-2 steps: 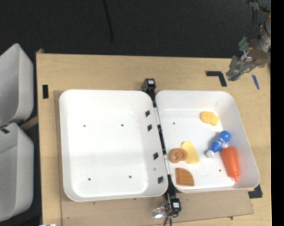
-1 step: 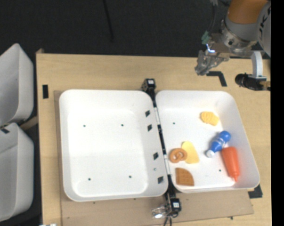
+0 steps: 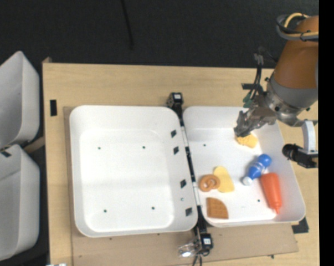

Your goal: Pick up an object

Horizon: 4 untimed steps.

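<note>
My gripper (image 3: 243,129) hangs over the far part of the right bin (image 3: 211,121), its tip down just left of a small yellow object (image 3: 248,142) and touching or nearly touching it. In the bin's near half lie a blue and white bottle (image 3: 257,168), an orange carrot-like piece (image 3: 271,190), a yellow wedge (image 3: 224,180), a small orange ring (image 3: 209,183) and a brown flat piece (image 3: 217,208). The fingers are dark and seen from above, so their gap cannot be made out.
The left bin (image 3: 128,170) sits beside the right one, with a row of black clips (image 3: 184,165) along the shared edge. White casings (image 3: 9,148) stand off the bench at the left. A black fitting (image 3: 299,155) juts in at the right bin's far side.
</note>
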### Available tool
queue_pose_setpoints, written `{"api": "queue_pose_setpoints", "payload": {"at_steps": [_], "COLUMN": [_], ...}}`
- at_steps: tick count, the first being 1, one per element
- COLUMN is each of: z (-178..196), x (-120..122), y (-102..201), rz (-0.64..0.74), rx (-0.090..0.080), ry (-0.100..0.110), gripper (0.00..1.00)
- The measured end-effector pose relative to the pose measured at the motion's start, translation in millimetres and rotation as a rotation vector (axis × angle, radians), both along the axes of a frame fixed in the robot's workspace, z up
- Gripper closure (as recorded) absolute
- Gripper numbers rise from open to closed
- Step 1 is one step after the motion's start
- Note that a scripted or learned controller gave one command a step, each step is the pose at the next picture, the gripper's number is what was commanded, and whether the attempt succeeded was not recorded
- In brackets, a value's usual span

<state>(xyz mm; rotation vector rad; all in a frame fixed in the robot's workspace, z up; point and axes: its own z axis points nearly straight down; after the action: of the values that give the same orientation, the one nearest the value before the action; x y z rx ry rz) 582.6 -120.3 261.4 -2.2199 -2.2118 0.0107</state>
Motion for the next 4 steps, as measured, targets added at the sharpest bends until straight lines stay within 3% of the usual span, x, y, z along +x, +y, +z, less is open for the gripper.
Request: {"api": "queue_pose_setpoints", "payload": {"at_steps": [1, 2, 3, 4], "z": [32.7, 41.0, 79.1, 85.5], "x": [19.0, -33.6, -92.0, -78.8], "y": [86.5, 119.5, 129.0, 186.3], "rz": [0.015, 0.010, 0.008, 0.011], "rx": [0.001, 0.001, 0.001, 0.000], "ry": [-0.015, -0.010, -0.012, -0.013], "gripper": [1.00, 1.00, 1.00, 1.00]}}
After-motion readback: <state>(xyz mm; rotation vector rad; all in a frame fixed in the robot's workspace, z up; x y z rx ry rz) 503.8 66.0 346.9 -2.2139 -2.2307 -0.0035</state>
